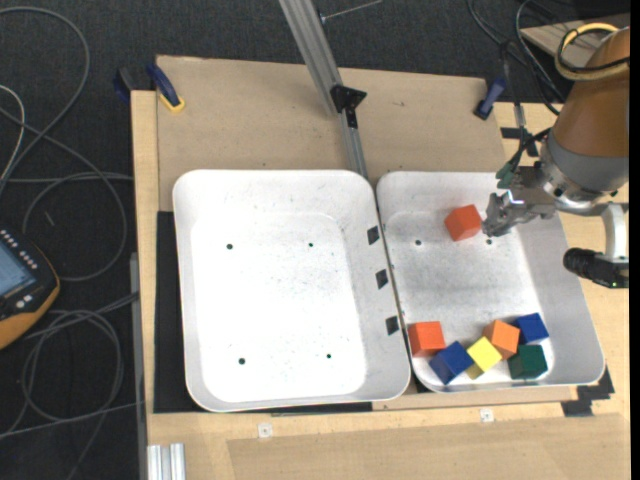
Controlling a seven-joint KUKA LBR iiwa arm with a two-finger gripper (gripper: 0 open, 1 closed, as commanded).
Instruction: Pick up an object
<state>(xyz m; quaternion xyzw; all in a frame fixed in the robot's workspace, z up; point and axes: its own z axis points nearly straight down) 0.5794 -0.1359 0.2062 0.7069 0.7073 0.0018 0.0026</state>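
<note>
Toward the upper right of the frame, my claw hovers just beside an orange block in the right bin; its grip I cannot tell.

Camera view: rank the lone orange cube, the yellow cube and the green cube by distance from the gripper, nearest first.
1. Lone orange cube, just left of the gripper, upper part of the right bin.
2. Green cube, bottom right corner cluster.
3. Yellow cube, same cluster, slightly left. Too close to the green one to rank firmly.
</note>
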